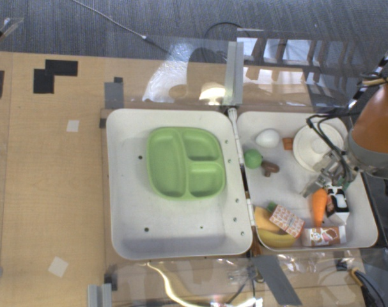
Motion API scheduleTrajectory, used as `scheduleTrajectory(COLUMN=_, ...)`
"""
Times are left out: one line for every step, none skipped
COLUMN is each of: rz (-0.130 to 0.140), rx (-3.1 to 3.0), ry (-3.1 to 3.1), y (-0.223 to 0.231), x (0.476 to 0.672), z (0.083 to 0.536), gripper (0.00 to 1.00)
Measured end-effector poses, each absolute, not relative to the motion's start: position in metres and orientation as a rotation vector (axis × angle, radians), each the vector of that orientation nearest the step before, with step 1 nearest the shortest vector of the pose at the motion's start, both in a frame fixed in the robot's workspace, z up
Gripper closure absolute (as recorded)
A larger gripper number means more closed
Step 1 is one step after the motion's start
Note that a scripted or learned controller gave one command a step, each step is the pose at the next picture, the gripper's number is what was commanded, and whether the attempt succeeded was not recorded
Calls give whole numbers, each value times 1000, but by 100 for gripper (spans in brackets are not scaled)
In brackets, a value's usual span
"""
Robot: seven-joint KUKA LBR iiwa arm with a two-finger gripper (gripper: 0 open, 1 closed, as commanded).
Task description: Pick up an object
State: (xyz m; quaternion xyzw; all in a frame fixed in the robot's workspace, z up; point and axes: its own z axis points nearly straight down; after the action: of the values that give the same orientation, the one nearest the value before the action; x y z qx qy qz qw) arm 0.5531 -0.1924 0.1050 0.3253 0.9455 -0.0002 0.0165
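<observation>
Carrot (pixel 319 206) lies just below the gripper (pixel 326 180), in the right bin (pixel 371 226).
Long axis runs near-vertical; whether the gripper has closed on anything cannot be told.

A light wooden bench top (pixel 46 190) fills the left and the middle of the frame. On it, in the upper left, there are black square marks (pixel 53 74), and two small pale patches of tape (pixel 58 267) lie further down on the left side. Along the top of the frame runs a dark blue-grey floor (pixel 149 5) with a fine woven pattern. A thin cable (pixel 85 8) crosses this floor at a slant. Bright light falls at the top right edge, and clear panels (pixel 181 75) behind the bench give pale reflections.
</observation>
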Motion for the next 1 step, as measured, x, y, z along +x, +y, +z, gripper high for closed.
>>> scheduleTrajectory(rz=3, rx=1051, ry=2941, y=-192, x=531, z=91, gripper=0)
